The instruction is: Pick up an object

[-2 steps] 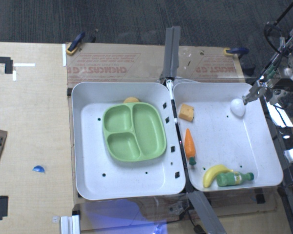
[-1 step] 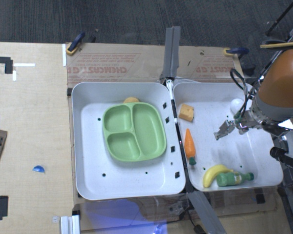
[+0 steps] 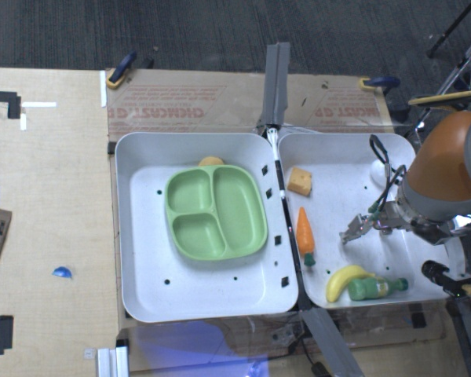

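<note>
In the right bin [image 3: 337,151] lie a tan cheese-like block [image 3: 300,181], an orange carrot [image 3: 304,232] along the left wall, a yellow banana [image 3: 343,280] and a green bottle [image 3: 377,288] lying on its side at the front. My gripper [image 3: 353,232] hangs low over the middle of the right bin, above the banana and to the right of the carrot. Its fingers [image 3: 350,235] are spread, with nothing between them.
The left bin [image 3: 141,234] holds a green three-part plate [image 3: 217,212] with a small yellow-orange thing [image 3: 211,162] showing behind its far rim. A grey divider post [image 3: 275,85] stands between the bins at the back. The arm's orange band [image 3: 447,159] sits at the right.
</note>
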Available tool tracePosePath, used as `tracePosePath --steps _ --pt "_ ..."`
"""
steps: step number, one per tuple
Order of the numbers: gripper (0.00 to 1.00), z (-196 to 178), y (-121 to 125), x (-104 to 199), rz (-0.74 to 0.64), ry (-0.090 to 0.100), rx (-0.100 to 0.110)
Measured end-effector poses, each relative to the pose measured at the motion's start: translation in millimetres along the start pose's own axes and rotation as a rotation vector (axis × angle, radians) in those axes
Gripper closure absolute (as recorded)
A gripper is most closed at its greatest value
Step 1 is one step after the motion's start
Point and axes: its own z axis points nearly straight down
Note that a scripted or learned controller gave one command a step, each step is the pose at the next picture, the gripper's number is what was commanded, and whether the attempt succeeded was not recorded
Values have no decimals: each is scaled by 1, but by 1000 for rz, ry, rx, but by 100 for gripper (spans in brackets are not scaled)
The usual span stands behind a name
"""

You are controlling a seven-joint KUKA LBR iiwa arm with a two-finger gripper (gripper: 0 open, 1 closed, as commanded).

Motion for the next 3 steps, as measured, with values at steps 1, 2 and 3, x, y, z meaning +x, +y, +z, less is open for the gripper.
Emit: tracePosePath --steps 1,2,3 --pt "0 0 -35 57 -299 1 0" --pt "0 -1 49 46 -295 -1 -2" --pt "0 -1 138 35 -304 -2 -2"
